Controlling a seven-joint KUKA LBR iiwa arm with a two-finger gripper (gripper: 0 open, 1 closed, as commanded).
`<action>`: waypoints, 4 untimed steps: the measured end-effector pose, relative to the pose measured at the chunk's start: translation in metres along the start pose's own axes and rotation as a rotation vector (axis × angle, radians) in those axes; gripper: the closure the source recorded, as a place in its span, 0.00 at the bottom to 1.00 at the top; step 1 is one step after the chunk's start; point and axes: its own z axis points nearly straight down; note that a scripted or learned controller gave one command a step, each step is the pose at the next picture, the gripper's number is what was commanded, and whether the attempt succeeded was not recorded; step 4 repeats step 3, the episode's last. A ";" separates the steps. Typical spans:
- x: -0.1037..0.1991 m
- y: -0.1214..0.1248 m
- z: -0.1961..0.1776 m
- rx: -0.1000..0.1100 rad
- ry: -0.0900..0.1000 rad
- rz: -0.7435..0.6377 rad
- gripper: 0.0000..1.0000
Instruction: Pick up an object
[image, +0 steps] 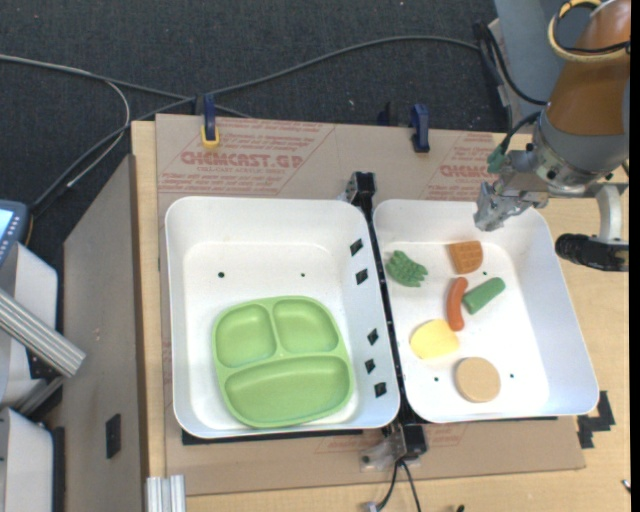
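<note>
My gripper hangs over the far edge of the right bin, near its back rim; from this slanted view I cannot tell how it is set, and nothing shows gripped in it. Just below and a little to the left lies the nearest piece, an orange waffle-like square, flat on the bin floor and apart from me. Next to it, lower, a green pickle-shaped piece lies tilted, touching or nearly touching a red-orange sausage that runs lengthwise down the bin. Further left, close to the wall shared with the other bin, sits a dark green leafy piece. Below the sausage is a yellow rounded piece, just beside the sausage's lower end, and nearer the front a tan round disc lies on its own.

My arm, grey with its orange band, comes in from the right above the bench.

The left bin holds one thing: a light green divided plate with three compartments, two small ones at the back and one long one at the front, set toward the front of that bin
</note>
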 end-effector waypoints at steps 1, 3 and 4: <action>0.050 -0.014 0.015 0.003 0.000 0.001 1.00; 0.156 -0.056 0.036 0.004 -0.001 0.001 1.00; 0.156 -0.056 0.036 0.004 -0.001 0.001 1.00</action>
